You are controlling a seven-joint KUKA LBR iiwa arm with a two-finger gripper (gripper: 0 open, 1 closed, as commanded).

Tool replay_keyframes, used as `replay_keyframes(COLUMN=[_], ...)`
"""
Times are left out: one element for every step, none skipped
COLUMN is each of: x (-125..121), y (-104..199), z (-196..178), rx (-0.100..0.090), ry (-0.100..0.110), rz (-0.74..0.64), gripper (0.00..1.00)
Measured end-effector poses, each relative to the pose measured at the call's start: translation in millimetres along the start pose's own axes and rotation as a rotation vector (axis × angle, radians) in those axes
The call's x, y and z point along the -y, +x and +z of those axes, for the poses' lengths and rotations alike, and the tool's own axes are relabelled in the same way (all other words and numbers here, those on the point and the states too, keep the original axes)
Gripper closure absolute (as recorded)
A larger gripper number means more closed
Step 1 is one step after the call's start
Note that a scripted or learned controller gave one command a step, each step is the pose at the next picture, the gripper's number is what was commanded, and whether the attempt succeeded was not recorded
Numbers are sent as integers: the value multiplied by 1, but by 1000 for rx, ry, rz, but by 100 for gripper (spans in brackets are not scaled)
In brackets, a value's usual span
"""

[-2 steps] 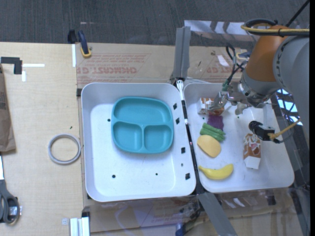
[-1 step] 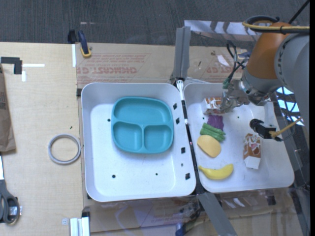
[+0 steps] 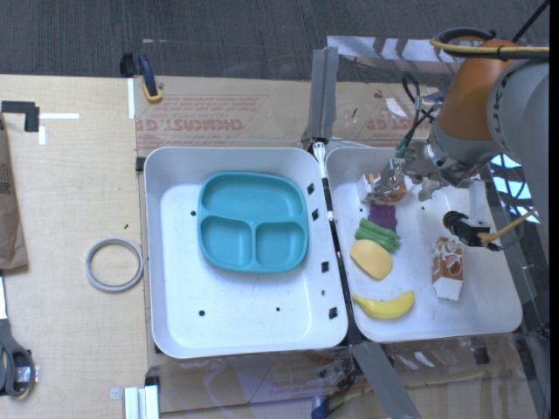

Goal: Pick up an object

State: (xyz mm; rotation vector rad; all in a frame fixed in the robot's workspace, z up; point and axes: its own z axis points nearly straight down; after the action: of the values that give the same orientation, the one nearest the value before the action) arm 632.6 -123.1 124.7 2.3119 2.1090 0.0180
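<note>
My gripper [image 3: 395,178] hangs over the far left part of the right bin [image 3: 489,321], just above a small red-and-white item [image 3: 384,188]. Right below that lies a purple piece [image 3: 382,214]. Toward the front follow a green bean-like piece [image 3: 377,234], a yellow rounded piece [image 3: 371,258] and a yellow banana [image 3: 384,305]. A red-and-white carton [image 3: 447,269] lies to the right of them.
The left bin [image 3: 175,312] holds a teal divided plate [image 3: 253,222]. A grey divider [image 3: 321,103] rises behind the bins' shared wall. On the bench to the left lies a tape ring [image 3: 114,264]. A black part with a yellow cable [image 3: 463,227] hangs over the right bin.
</note>
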Motion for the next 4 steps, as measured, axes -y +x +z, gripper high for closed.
replay_keyframes(x=[10,10,58,57], y=[25,25,14,12], z=[-26,-26,32,23], rx=[0,0,-3,-2], ry=[16,17,18,17], rz=[-189,-189,-359,-353], gripper=[0,0,0,100])
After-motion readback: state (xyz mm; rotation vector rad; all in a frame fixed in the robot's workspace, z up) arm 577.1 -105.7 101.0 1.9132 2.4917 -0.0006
